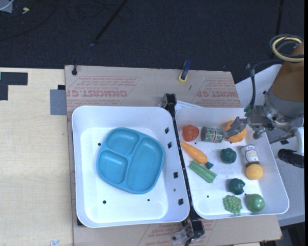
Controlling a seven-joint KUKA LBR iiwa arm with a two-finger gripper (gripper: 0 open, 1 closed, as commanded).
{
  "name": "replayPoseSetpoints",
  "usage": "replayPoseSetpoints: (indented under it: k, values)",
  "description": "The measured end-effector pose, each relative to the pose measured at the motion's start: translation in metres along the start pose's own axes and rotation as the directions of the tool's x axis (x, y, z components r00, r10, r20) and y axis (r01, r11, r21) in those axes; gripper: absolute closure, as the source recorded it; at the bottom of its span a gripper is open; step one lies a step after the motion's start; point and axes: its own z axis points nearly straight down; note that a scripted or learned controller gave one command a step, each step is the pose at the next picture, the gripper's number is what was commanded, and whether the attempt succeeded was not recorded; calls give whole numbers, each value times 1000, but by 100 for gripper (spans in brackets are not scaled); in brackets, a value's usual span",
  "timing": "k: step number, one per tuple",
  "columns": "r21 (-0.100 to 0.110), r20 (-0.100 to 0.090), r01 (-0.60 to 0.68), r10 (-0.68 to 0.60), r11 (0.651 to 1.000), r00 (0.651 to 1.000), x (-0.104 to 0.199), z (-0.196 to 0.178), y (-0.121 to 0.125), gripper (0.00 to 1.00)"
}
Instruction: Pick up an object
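The right bin (277, 188) holds several toy foods. Along its far side lie a red tomato (190, 132), a small green can (212, 134) and an orange piece (235, 135). My gripper (248, 128) is low over the bin's far right part and stands open. Its left finger (238, 123) is right over the orange piece and hides part of it. Nothing shows between the fingers. Just in front of the gripper are a dark green piece (228, 155) and a small labelled bottle (249, 152).
A carrot (193, 151), a green cucumber (202, 171), a yellow ball (254, 171), another dark green piece (236, 186), a bumpy light green piece (232, 204) and a green apple (255, 203) lie nearer the front. The left bin (87, 122) holds a blue divided plate (131, 159).
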Motion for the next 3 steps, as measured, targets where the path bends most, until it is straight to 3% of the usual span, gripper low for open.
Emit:
replayPoseSetpoints:
  k: [2,3]
  values:
    - [1,-7,3,-3,1000,1000,9,106,1,0]
    - [3,-2,2,-2,1000,1000,6,95,0,100]
